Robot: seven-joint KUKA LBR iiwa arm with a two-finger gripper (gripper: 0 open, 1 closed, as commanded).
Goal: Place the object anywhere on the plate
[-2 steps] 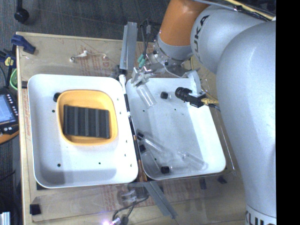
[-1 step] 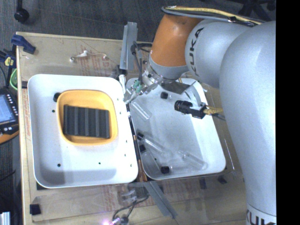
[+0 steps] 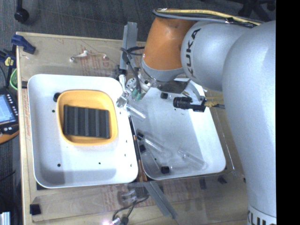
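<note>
Left of the gripper you see the left white bin [image 3: 42, 168] on the wooden bench [image 3: 70, 46], the right white bin [image 3: 215, 149] below it, and a handheld pendant [image 3: 7, 114] far left.

dark carpet floor [image 3: 70, 13], wooden bench [image 3: 70, 55], chair casters [image 3: 21, 15].

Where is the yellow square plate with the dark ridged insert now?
The yellow square plate lies inside the left white bin, toward its upper middle.
</note>
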